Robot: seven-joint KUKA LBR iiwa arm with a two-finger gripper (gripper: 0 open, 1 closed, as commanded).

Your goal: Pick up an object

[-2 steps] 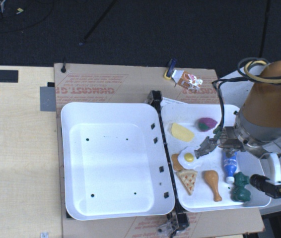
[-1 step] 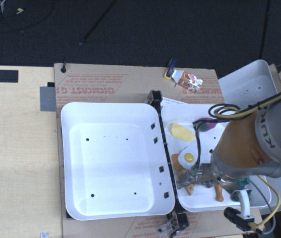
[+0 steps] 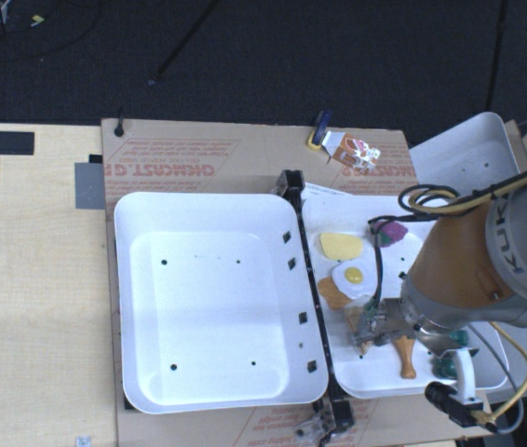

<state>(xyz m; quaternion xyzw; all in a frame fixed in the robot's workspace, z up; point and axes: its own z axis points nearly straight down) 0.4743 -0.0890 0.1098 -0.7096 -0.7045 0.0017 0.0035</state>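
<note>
My hand (image 3: 368,329) is low in the right bin (image 3: 368,385), over the toys: a fried egg (image 3: 353,275), a yellow piece (image 3: 341,246), an orange stick (image 3: 405,354). Whether it grips anything, I cannot tell. I judge I'm mid-grasp; next, lift and check.

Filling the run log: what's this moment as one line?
arm: over right bin | hand: low among toys | nearest: fried egg | lifted: nothing seen

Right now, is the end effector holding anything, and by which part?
Cannot tell. The end effector sits low in the right bin beside the fried egg, but the arm hides whether anything is gripped.
</note>
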